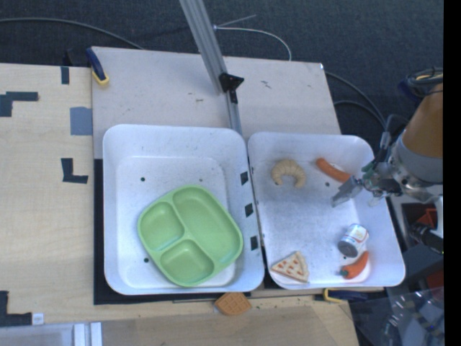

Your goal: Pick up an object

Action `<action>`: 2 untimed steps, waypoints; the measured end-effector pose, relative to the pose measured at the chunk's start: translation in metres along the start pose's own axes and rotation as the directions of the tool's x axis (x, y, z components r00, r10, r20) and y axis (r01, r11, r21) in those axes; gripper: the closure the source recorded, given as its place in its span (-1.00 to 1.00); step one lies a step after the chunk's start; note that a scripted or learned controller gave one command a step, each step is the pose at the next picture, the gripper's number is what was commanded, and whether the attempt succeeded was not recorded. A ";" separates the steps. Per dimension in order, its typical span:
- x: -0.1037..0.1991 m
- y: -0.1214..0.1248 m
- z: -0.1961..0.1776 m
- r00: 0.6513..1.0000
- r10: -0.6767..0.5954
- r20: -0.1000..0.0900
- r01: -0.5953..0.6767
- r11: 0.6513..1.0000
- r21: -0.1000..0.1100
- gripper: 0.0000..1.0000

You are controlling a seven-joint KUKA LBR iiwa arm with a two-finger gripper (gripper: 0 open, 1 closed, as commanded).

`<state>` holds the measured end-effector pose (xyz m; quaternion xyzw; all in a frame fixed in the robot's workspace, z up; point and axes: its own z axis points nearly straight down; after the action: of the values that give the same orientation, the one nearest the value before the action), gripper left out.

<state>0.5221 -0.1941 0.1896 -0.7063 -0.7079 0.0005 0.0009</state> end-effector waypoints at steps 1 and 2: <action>0.000 0.000 0.000 1.000 0.001 0.000 -0.001 1.000 0.000 -1.00; -0.008 -0.006 0.051 1.000 0.002 0.000 -0.002 1.000 0.005 -1.00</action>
<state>0.5160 -0.2020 0.1389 -0.7071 -0.7071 0.0020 0.0028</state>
